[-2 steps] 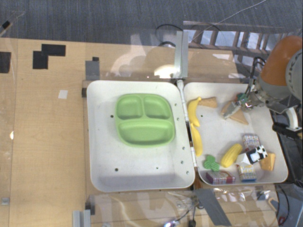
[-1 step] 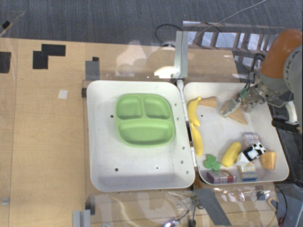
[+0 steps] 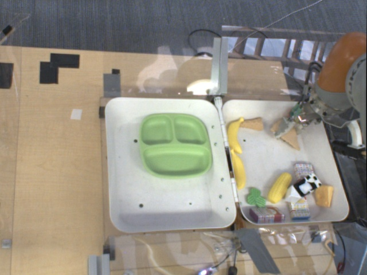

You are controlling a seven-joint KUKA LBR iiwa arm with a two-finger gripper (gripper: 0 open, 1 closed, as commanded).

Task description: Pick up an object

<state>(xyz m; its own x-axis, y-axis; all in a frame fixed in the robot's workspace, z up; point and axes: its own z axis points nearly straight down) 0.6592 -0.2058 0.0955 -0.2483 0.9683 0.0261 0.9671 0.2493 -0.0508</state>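
At the far right of the right-hand shallow white bin (image 3: 338,208), a tan wedge-shaped toy slice (image 3: 291,137) lies flat right under the two-finger gripper (image 3: 293,121); being thin and low, it could slide away or slip out, leaving the grasp empty. Whether the pincer is closed on anything I cannot tell. Beyond it, the grey arm with its orange band (image 3: 343,56) reaches in from the right, wrist tipped down over that far corner.

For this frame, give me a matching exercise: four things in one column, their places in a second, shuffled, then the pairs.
1. green divided plastic plate
2. long yellow toy banana
3. yellow toy corn cob
4. grey two-finger gripper

A. right bin, along its left wall
B. right bin's far right corner
C. middle of left bin
D. right bin, near front

Pairs: 1-C, 2-A, 3-D, 4-B
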